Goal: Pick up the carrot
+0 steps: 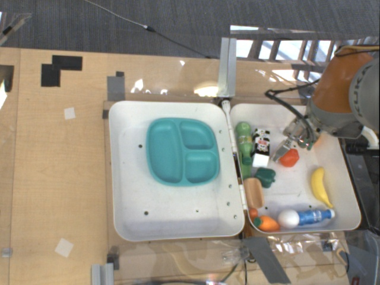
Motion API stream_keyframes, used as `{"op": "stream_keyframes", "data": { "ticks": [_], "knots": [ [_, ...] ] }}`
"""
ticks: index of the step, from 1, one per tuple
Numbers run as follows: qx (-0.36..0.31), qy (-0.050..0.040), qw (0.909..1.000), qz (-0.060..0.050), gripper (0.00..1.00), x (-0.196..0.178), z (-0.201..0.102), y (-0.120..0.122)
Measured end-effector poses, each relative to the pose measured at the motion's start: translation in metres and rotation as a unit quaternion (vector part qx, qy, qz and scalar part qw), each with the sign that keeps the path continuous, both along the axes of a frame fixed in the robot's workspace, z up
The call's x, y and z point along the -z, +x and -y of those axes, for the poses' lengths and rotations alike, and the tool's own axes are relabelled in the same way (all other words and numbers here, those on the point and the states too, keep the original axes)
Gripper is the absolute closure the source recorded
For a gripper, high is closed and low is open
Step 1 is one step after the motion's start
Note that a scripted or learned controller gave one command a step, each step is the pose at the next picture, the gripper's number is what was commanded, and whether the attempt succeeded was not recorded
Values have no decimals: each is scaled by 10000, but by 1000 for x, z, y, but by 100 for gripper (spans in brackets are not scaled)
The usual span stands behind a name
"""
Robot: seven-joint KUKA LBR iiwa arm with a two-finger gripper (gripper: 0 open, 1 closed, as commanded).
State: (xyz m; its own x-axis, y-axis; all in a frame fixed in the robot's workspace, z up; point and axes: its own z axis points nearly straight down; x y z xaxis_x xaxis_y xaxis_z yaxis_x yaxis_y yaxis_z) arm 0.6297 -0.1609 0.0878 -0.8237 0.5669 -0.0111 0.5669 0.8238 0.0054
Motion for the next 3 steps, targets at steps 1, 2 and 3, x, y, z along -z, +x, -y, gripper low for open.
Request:
{"op": "stream_keyframes", "data": {
  "ticks": [1, 2, 3],
  "knots": [
    [-349, -17, 9994, -2, 0, -1, 47, -65],
    [-14, -3, 10000, 10, 0, -44, 43, -4],
    [-1023, -22, 9947, 12, 0, -2, 44, -75]
  ]
}}
